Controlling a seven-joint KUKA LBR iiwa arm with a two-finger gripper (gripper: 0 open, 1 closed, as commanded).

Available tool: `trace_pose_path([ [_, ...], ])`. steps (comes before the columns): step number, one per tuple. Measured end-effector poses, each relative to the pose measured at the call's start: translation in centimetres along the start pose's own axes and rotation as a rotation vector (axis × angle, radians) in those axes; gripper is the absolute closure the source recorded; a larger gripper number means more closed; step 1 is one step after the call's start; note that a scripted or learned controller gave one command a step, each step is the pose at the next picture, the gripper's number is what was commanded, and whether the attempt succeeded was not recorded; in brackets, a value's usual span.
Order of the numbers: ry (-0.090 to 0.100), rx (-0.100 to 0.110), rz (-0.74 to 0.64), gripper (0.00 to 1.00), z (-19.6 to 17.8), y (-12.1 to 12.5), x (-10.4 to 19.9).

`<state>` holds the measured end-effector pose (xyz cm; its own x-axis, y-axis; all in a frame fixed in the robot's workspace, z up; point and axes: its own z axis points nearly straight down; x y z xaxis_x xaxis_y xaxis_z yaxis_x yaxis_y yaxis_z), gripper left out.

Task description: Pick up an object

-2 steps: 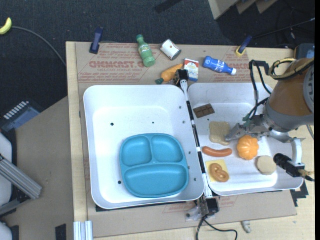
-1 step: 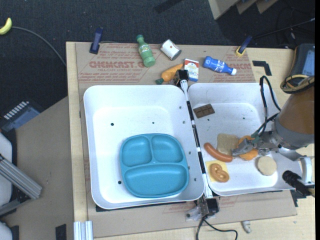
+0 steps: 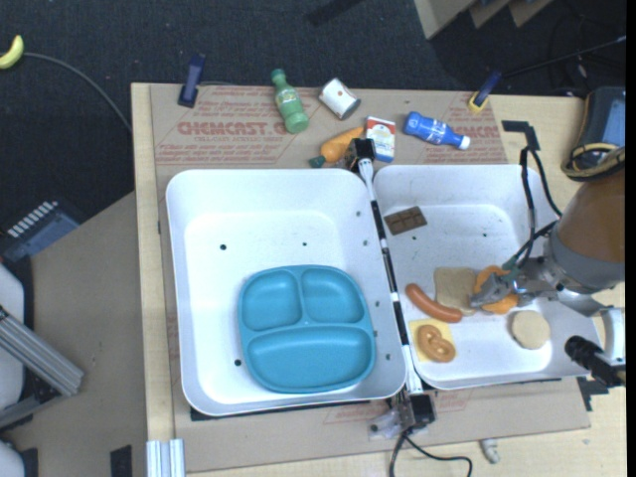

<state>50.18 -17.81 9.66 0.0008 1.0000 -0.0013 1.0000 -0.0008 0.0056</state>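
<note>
I am looking down at 2 white bins on the table point(image 3: 149, 266). Nearest to me in the left bin point(image 3: 199, 217) a blue plate point(image 3: 306, 328) with 3 parts is lying flat. In the right bin point(image 3: 467, 207) a pretzel point(image 3: 434, 343) and a pale round cookie point(image 3: 530, 330) are sitting close to the front wall. Just behind them a red hot dog point(image 3: 433, 304) is lying beside a tan slice of bread point(image 3: 455, 284).

The gripper point(image 3: 502, 288) is reaching in from the right, and it is sitting right on an orange toy point(image 3: 491, 296) at the edge of the bread. I cannot tell if the fingers are apart or together, or if they are gripping the toy.

I am guessing the orange toy is light, hard plastic and a bit slippery. I would grab it across its thin middle.

Farther back a brown bar point(image 3: 404, 220) is lying in the bin. Past the bins a green bottle point(image 3: 290, 102) and a blue bottle point(image 3: 436, 130) are lying on the table.
</note>
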Motion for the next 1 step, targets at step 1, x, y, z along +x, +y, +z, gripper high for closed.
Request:
trace_pose_path([
  [1, 0.002, 0.003, -0.003, 1.00, -7.09, 3.46, 5.78],
])
